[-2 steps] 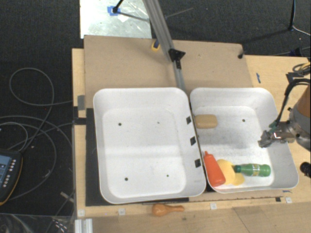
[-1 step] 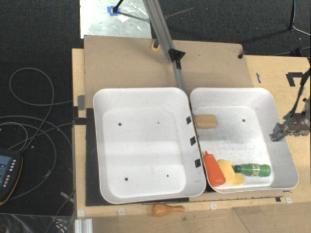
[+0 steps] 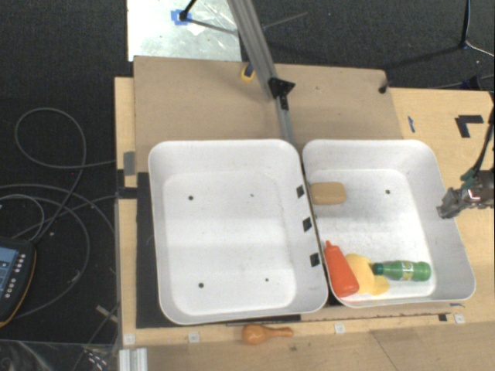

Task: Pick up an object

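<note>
The right bin (image 3: 421,157) holds several objects. A tan rounded block (image 3: 328,193) lies near its left wall. Along the front wall lie an orange-red bottle (image 3: 340,269), a yellow object (image 3: 365,273) touching it, and a green bottle (image 3: 402,270) on its side. My gripper (image 3: 451,206) hangs at the bin's right rim, well apart from all of them, with only its tip in the picture.
The left bin (image 3: 224,230) sits beside the right one, joined by black clips. An orange pear-shaped object (image 3: 267,332) lies on the bench in front of the bins. A slanted metal pole (image 3: 259,45) runs down to the bins' back edge.
</note>
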Controlling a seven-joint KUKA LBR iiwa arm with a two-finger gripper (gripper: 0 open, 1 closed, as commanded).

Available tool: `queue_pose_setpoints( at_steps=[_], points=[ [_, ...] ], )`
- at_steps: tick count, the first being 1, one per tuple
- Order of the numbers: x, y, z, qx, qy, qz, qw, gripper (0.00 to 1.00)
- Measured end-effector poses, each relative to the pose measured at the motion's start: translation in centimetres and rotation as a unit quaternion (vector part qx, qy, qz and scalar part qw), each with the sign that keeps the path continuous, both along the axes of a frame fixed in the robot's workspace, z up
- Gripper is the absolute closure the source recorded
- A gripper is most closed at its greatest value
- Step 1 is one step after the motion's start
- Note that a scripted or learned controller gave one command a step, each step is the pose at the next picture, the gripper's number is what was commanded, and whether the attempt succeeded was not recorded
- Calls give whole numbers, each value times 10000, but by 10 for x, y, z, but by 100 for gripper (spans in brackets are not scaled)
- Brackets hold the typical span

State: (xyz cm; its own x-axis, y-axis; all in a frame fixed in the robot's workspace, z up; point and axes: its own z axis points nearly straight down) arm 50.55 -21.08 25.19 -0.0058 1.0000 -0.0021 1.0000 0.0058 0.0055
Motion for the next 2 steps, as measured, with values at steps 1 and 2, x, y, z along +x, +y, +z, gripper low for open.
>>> queue_pose_setpoints(
  at_steps=[1,2],
  points=[
    [-1,43,0,15,16,18,10000,100],
    [0,94,-13,21,18,21,10000,100]
  ],
)
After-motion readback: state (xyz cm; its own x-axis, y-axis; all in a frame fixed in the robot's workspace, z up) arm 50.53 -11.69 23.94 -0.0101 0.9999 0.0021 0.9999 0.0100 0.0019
